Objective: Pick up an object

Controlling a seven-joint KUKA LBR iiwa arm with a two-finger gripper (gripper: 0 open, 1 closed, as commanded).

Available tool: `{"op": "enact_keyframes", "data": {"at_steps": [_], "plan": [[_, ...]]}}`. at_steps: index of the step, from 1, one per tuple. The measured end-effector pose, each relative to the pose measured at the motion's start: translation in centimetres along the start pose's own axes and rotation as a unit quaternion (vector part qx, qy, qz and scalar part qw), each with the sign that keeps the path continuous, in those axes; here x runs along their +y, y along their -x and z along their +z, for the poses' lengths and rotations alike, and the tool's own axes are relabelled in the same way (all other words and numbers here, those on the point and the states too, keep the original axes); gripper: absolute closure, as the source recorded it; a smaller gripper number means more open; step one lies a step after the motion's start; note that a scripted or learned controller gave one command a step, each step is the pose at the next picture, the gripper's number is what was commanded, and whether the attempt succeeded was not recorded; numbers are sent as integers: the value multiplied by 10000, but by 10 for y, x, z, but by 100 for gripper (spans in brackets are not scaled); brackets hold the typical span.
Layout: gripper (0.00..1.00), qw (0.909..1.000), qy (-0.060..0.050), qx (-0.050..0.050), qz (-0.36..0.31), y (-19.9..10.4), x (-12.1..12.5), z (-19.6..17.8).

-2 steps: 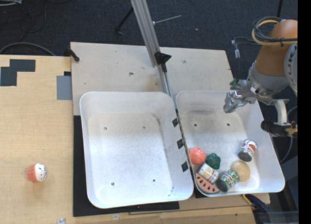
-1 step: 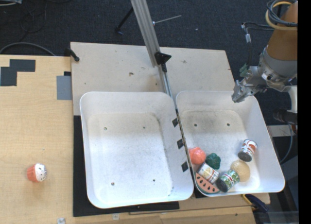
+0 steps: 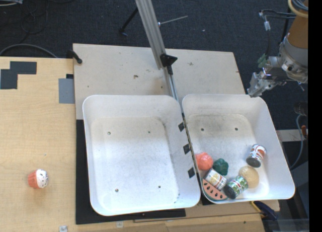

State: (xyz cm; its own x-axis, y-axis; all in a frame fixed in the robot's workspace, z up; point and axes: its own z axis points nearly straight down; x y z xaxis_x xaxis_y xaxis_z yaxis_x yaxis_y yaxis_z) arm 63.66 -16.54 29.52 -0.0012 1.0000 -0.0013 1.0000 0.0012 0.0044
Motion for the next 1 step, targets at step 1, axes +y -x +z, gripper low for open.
{"op": "enact_keyframes", "data": {"at_steps": [1], "plan": [[100,10000,-45,19,-12,-49,-14,21]]}}
